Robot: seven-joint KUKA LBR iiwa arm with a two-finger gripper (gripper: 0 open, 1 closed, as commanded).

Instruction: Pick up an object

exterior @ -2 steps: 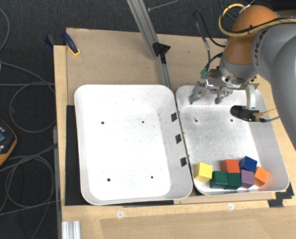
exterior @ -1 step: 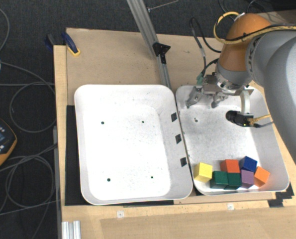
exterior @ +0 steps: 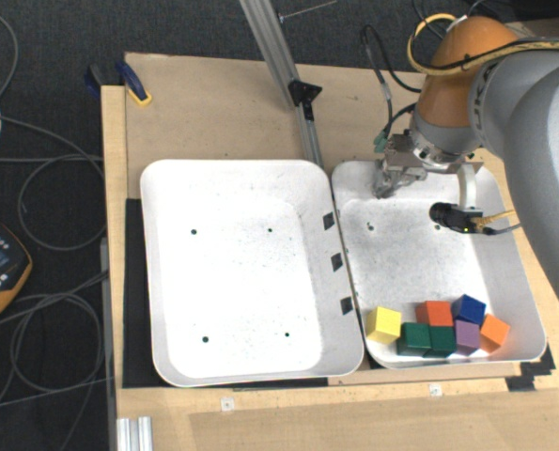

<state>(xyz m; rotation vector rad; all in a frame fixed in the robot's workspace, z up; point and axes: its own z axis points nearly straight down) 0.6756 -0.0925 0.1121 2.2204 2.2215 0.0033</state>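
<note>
Nothing is lifted yet: your gripper (exterior: 388, 182) hangs at the right bin's (exterior: 514, 280) far end, finger state impossible to tell, while the blocks (exterior: 437, 327) sit clustered along its near edge.

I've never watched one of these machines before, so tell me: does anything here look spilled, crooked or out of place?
Nothing looks spilled or broken. The coloured blocks are all bunched in the near corner of the right bin, a few pressed together. The gripper sits at that bin's far end, well away from them. The left bin lies square beside it.
</note>
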